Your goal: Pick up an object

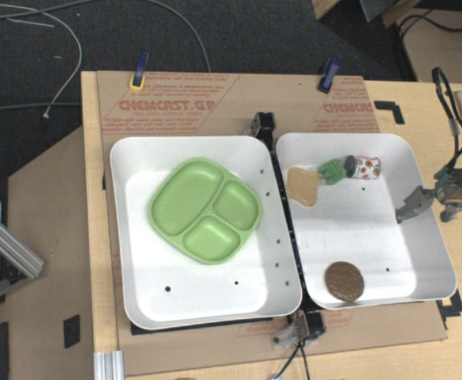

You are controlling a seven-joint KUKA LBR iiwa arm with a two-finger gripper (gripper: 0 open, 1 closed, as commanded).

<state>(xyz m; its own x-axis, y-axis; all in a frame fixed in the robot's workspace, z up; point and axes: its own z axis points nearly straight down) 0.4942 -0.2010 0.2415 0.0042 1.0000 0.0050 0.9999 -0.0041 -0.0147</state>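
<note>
At the right edge of the frame the jaws (418, 203), their opening impossible to tell, hover over the right white bin's (389, 279) rim, risking a collision before reaching the round brown disc (345, 281) at lower centre.

Brown round disc (345, 281) near right bin's (421, 271) front edge

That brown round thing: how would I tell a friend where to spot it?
Look in the right-hand white bin, then down to its front edge. The brown disc lies alone there, flat and dark, well apart from the tan piece and green toy near the bin's back.
</note>
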